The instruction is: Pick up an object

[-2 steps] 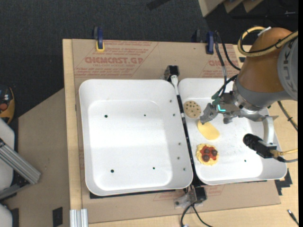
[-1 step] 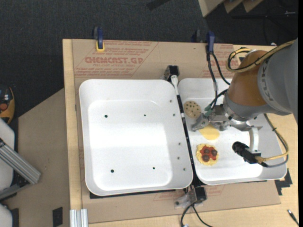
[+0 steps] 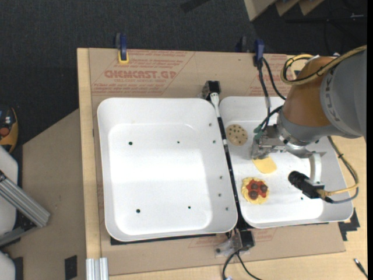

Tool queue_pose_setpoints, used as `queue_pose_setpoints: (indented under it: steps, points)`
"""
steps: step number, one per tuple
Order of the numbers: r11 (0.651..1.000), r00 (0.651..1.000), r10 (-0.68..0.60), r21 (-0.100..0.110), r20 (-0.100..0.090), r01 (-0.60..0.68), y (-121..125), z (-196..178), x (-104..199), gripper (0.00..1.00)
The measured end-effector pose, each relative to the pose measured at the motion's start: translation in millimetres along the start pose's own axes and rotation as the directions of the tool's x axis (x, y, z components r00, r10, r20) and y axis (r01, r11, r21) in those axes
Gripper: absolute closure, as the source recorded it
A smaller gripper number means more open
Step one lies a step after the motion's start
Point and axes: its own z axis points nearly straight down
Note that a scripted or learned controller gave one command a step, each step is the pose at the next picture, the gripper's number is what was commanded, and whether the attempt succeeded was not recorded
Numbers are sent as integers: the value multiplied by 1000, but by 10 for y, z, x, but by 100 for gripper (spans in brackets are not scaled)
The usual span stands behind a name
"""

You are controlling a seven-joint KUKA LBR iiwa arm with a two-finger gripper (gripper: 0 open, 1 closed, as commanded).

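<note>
Arm point(image 3: 326, 98) reaches in over the right edge of the counter point(image 3: 93, 98). The pincer point(image 3: 260, 147) is low inside the right bin point(image 3: 285, 212).

Pincer state: cannot tell from this angle whether it is spread or pressed together. Nothing is visibly pinched.

Candidates, all in the right bin:
- Cookie point(image 3: 236, 134): close to the bin's left wall, toward its far edge.
- Yellow cheese slice point(image 3: 266, 166): about mid-bin, just beside the pincer on the near side.
- Small pizza point(image 3: 255, 189): by the left wall toward the front edge, near the cheese but apart from it.

The pincer sits between cookie and cheese. Contact with either cannot be made out.

Judgement: no grasp made yet. Cheese or cookie is the likely target.

Risks from here:
1. All three items lie flat and thin, so closing slightly too high catches nothing.
2. Coming down in the gap between cookie and cheese also gives an empty close.
3. An off-centre approach on the cheese may push it toward the pizza instead of gripping it.
4. The cookie has little room on its wall side, so a nudge could jam it against the wall.
5. A shallow edge grip may slip on the lift.
</note>
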Motion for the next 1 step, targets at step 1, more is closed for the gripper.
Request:
queue_pose_setpoints:
  steps: [1]
  points:
    - [1000, 1000, -11, -4, -4, 11, -240, -947, 1104, 100]
